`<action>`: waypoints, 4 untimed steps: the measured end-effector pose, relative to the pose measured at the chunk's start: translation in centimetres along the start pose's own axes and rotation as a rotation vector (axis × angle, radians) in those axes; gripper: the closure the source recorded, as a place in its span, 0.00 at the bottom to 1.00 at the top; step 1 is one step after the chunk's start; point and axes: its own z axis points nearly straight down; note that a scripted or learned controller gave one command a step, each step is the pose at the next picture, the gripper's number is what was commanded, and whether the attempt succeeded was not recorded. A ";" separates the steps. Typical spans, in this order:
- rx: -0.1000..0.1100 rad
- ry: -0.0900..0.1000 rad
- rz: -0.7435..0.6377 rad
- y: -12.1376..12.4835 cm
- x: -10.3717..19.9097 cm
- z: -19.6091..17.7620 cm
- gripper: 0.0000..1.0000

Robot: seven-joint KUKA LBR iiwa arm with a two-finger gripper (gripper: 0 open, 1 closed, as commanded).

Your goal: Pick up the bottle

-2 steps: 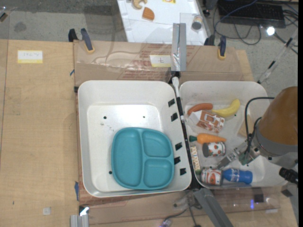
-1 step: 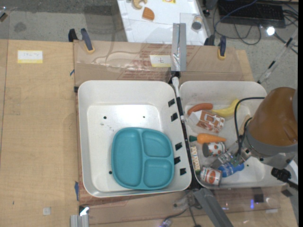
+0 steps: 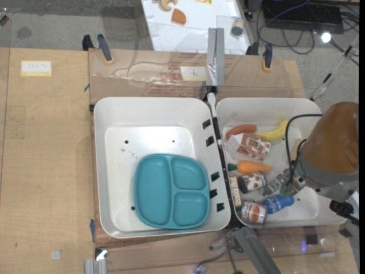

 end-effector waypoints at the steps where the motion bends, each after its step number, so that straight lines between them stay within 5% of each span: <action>1: 0.005 0.002 0.103 13.7 -3.0 -12.9 1.00; 2: 0.006 0.003 0.103 13.6 -3.0 -12.8 0.00; 3: -0.004 -0.003 0.081 6.8 -3.8 -1.1 0.00; 4: -0.004 -0.009 -0.048 -2.1 -3.7 0.4 0.00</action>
